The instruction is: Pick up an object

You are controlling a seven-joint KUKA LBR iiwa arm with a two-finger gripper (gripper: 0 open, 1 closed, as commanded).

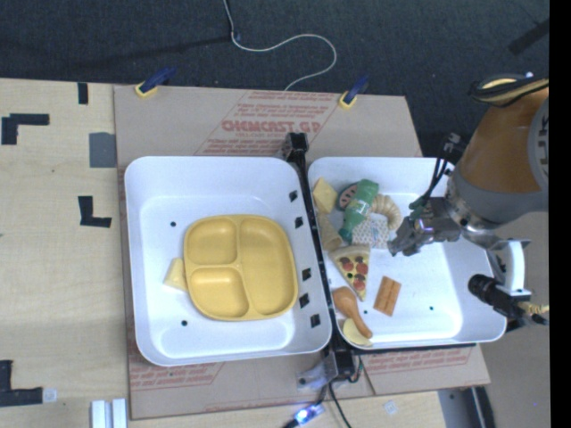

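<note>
- Nearest us, at the front of the right-hand shallow white bin (446,328), we see a tan wooden spoon (351,308) by the divider, its bowl partly cut off by the bin rim, and a small orange rectangular cracker-like piece (386,296) just beside it.
- Behind those lies a toy pizza slice with red dots (353,268).
- In the left-hand shallow white bin (152,239) sits a yellow plastic divided plate with three compartments (240,267); a pale yellow flat piece (175,274) pokes out from under its left edge, mostly hidden.
- At mid-depth on the right, the dark two-finger gripper (401,240) hangs low in the right bin, close to the pile of small things. Its jaws are dark and blurred, and we cannot tell whether they are parted or closed, or whether they touch anything.
- Farther back is a cluster: a green cylindrical toy can (359,201) leaning on a pale checked cloth-like piece (369,231), with a yellow wedge (324,194) to its left. Their edges overlap and are hard to separate.
- Beyond the bins, we see the cardboard-covered bench (259,123) with red lettering, and a thin white cable (285,47) looping on the dark floor.
</note>
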